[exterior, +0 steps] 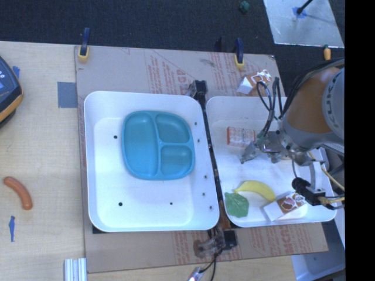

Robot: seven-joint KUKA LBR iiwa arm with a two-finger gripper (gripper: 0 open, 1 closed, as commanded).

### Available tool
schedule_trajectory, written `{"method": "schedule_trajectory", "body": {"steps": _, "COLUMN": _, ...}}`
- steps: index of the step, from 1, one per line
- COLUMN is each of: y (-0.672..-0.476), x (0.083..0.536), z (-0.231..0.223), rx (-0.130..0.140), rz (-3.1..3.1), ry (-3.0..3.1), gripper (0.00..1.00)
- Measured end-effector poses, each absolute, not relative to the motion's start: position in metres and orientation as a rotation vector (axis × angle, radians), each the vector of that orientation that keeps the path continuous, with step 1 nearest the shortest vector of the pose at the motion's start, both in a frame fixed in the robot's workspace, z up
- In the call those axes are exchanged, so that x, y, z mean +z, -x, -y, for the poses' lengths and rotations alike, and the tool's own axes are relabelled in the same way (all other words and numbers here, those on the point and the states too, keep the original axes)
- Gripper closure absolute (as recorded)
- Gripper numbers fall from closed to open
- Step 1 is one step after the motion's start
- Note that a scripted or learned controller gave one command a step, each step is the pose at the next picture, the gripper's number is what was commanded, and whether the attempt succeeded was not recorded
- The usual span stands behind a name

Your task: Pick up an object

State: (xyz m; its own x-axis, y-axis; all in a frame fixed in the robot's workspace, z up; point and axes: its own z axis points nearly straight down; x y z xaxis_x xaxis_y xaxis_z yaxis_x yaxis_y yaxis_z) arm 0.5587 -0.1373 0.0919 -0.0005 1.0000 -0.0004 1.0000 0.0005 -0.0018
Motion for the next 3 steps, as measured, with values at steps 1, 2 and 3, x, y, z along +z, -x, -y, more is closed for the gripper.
{"method": "schedule_trajectory", "body": {"steps": 1, "y": -0.495, "x": 0.091, "z": 0.12, "rx": 0.005, "rz": 2.225, "ry": 2.213, "gripper": 0.0}}
{"method": "schedule_trajectory", "body": {"steps": 2, "y": -0.554, "x": 0.092, "z": 0.103, "rx": 0.003, "rz": 2.226, "ry": 2.215, "gripper": 0.0}}
{"method": "schedule_trajectory", "body": {"steps": 3, "y": -0.625, "x": 0.092, "z": 0.108, "rx": 0.001, "rz": 2.225, "ry": 2.216, "gripper": 0.0}}
